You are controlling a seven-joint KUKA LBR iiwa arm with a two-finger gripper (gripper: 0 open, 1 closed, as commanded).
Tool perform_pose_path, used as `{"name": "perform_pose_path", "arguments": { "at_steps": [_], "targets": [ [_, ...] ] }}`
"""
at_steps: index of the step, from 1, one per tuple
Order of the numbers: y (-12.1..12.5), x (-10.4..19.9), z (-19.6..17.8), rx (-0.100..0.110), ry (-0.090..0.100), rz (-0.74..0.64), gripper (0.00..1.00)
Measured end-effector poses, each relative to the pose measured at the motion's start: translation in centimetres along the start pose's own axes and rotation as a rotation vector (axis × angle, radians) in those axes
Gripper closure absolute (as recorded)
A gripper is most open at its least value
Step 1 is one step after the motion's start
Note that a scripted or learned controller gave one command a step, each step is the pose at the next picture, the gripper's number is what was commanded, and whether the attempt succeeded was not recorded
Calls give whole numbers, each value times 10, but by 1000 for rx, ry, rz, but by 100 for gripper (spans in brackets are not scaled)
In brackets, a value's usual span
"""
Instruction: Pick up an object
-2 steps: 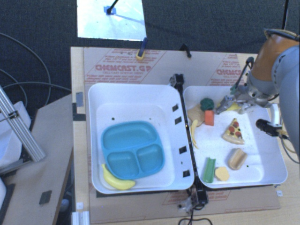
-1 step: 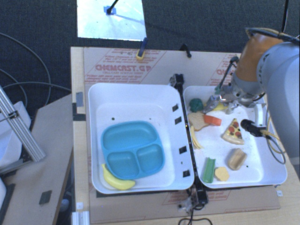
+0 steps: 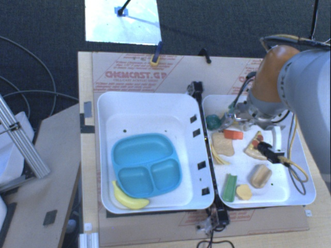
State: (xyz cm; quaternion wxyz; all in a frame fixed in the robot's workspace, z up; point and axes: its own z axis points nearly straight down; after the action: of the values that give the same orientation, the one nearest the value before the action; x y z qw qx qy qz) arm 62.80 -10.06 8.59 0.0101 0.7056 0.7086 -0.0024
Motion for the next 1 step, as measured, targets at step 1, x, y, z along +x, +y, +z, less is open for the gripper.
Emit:
{"name": "perform_pose_path", "arguments": {
  "at_steps": [1],
  "targets": [
    [-36,1,1,12,11,2,0]
  ]
}}
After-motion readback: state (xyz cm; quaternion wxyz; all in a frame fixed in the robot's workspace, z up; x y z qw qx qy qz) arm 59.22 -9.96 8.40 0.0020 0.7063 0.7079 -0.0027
